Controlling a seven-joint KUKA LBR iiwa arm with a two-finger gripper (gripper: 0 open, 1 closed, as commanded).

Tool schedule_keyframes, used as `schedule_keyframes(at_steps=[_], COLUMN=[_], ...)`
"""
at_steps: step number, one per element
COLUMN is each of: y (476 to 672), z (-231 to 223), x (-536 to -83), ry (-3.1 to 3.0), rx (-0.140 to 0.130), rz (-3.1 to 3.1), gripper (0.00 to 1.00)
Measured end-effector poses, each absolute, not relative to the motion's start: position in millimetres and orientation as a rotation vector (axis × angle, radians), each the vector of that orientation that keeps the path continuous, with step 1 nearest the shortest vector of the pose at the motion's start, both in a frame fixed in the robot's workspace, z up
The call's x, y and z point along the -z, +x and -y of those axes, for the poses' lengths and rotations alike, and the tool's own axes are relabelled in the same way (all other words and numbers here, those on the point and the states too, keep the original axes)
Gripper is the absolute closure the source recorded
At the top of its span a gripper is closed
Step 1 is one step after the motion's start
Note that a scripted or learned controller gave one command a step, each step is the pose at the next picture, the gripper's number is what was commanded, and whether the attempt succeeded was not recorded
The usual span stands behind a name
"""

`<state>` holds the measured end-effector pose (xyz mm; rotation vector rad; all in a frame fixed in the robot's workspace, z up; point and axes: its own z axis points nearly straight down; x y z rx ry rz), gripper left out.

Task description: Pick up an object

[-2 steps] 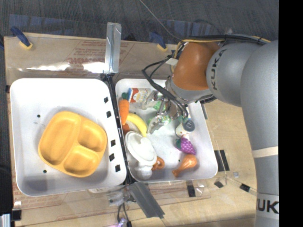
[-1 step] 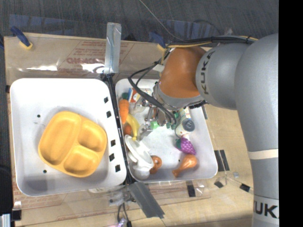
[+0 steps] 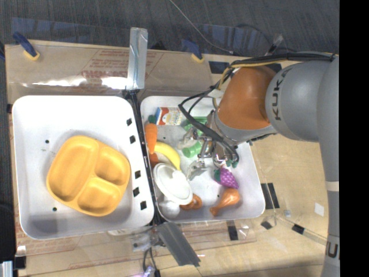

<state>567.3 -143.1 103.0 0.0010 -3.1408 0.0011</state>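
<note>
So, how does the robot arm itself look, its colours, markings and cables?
The arm is a thick grey tube with rounded joints, marked KUKA in dark letters. An orange band wraps it above the wrist. Black cables loop around the wrist. The gripper is small, metallic and silver-grey.

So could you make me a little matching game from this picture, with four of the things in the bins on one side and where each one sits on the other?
Things:
1. yellow divided plate
2. purple grapes
3. carrot
4. white bowl

Places:
A. along the right bin's left wall, above the banana
B. alone in the left bin
C. right bin, just below the banana
D. right bin, right side, above the chicken drumstick

Pairs: 1-B, 2-D, 3-A, 4-C
</note>
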Motion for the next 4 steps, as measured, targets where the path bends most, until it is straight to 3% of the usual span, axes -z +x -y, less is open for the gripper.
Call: schedule_keyframes(at_steps=[1, 2, 3, 4], y=[616.9, 538.9, 553.0, 568.0], z=[105.7, 159.9, 128.5, 113.0], x=[-99.2, -97.7, -100.6, -102.9], ry=[-0.281, -0.020, -0.274, -0.317], rx=[-0.008, -0.005, -0.035, -0.022], rz=[3.140, 3.154, 3.149, 3.156], gripper=[0.00, 0.00, 0.00, 0.00])
